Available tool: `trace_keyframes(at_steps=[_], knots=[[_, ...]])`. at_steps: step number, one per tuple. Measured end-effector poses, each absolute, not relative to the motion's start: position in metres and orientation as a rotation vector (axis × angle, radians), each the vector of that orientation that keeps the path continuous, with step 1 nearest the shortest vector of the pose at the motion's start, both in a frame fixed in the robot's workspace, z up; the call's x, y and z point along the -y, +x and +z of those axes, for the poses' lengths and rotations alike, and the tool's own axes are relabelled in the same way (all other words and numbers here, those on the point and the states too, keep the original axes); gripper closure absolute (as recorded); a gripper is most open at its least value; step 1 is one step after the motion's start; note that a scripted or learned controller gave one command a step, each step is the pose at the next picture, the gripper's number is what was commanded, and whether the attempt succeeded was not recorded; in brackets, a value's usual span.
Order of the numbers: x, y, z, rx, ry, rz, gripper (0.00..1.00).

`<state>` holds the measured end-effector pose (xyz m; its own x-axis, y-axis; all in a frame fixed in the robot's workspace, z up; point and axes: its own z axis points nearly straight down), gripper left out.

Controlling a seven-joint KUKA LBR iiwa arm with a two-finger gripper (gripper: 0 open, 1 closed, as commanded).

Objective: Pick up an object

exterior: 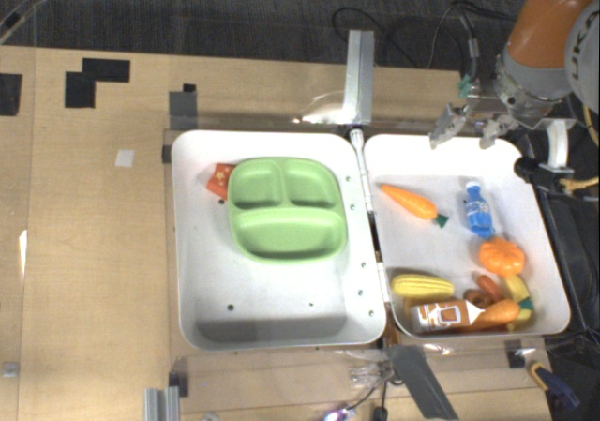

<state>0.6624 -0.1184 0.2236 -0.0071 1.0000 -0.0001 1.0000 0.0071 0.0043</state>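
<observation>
Nearest the camera, along the front wall of the right bin [542,222], lie a brown bottle [448,315] with a white label, on its side, a yellow corn cob [420,285] just behind it, and a cluster of small orange, red and yellow toy foods at the corner. Behind these sit a rounded orange pumpkin [501,257], a blue bottle [478,209] lying flat, and a tapered carrot [411,202] with a green stem, set diagonally. The left bin [197,297] holds a glossy green divided plate [285,207] with three compartments; a red item [219,181] lies against its left rim. Farthest back, the gripper [469,128] hangs over the right bin's rear wall, fingers apart and clamped on nothing. The grey arm with its orange band [548,11] rises to the upper right.
</observation>
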Motion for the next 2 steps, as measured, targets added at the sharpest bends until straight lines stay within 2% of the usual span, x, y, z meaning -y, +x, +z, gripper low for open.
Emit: trace_keyframes(at_steps=[1, 2], knots=[[0.088, 0.652, 0.097, -2.357, 2.069, 0.008, 0.0], [0.062, 0.664, 0.188, -2.446, 1.961, 0.008, 0.0]])
